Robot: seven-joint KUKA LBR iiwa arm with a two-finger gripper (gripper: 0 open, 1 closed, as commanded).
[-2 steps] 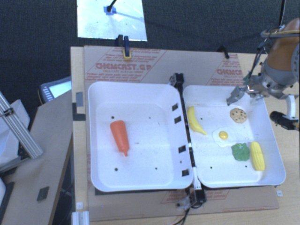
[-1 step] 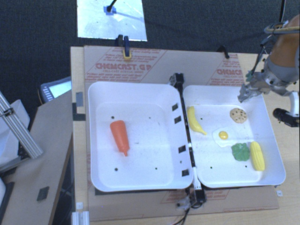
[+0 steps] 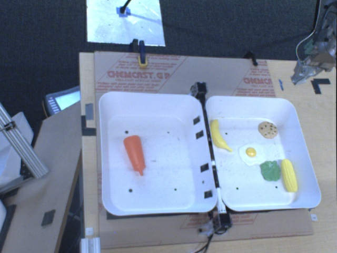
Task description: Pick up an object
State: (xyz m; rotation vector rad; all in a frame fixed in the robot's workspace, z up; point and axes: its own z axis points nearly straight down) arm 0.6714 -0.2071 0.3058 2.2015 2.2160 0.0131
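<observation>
An orange carrot [image 3: 135,153] lies in the left bin [image 3: 110,109]. The right bin [image 3: 295,115] holds a yellow banana [image 3: 219,135] by its left wall, a chocolate-chip cookie [image 3: 267,129], a fried egg [image 3: 251,153], a green leafy piece [image 3: 270,171] and a yellow corn cob [image 3: 289,175]. My gripper [image 3: 304,74] hangs at the upper right, above the bench beyond the right bin's far corner, well away from every object. Nothing shows between its fingers.
A cardboard sheet [image 3: 158,73] lies under both bins, held by clamps at its far edge. A shiny square plate [image 3: 125,15] rests on the dark floor behind. A tablet [image 3: 62,101] and a metal rail [image 3: 21,144] sit at the left.
</observation>
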